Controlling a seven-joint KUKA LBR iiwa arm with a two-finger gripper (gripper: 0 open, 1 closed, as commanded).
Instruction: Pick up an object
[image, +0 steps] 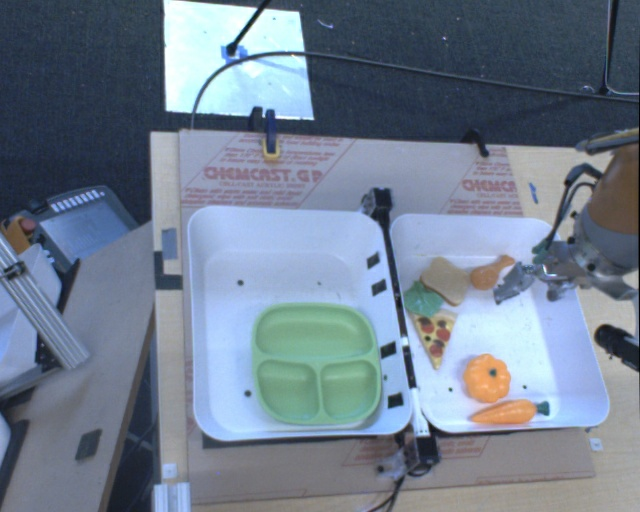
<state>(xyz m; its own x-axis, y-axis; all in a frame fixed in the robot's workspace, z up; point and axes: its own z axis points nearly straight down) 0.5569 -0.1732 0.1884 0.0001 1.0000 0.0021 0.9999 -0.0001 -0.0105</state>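
Nearest candidate: orange drumstick-shaped toy, lying in the far part of the right bin, its left end just beside a tan bread-slice toy. The gripper sits low over the bin, just to the right of the drumstick, fingers apart with nothing between them. Whether a fingertip touches the toy cannot be resolved.

Other items in the right bin: green leafy piece and pizza slice along the left wall, small pumpkin toward the near side, carrot along the near wall. The left bin holds a green divided plate.

Judgement on the step: the approach appears to be under way, grasp not yet made. For a good pick the arm would need to shift slightly left so the fingers straddle the drumstick's narrow part, across its long axis, then descend to the bin floor before closing. Risks: a fingertip landing on top of the toy and pushing it against the bread, or closing on the rounded end, which would likely squirt out. The neighbouring bread leaves little room for the left finger.
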